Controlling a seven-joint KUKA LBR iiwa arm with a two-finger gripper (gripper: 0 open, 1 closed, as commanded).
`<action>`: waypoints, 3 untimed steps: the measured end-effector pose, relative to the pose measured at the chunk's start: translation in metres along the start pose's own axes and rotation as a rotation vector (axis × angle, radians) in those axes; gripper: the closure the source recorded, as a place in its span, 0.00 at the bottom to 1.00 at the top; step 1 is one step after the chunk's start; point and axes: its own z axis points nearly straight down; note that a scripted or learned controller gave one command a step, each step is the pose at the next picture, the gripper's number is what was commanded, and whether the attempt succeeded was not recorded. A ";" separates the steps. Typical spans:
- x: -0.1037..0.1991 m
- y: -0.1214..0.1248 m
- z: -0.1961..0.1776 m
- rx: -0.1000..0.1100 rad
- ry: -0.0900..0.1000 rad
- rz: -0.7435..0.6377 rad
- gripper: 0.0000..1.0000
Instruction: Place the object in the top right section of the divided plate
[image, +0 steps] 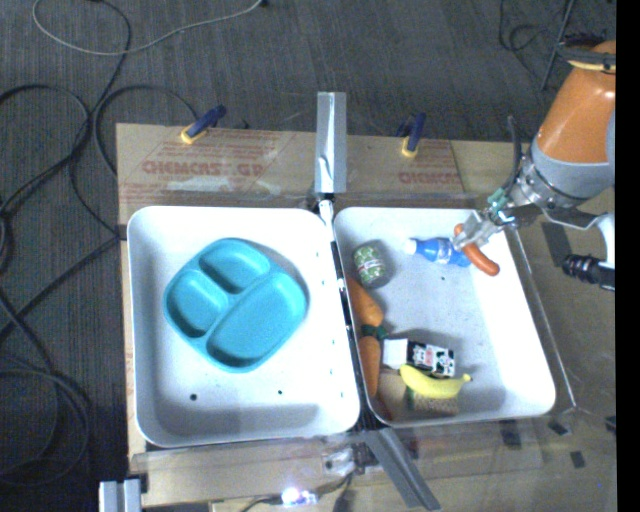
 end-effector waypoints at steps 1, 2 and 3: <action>0.078 -0.049 0.090 0.006 0.000 0.266 1.00; 0.175 -0.028 0.047 0.004 -0.001 0.299 1.00; 0.219 0.044 0.048 0.005 -0.004 0.370 1.00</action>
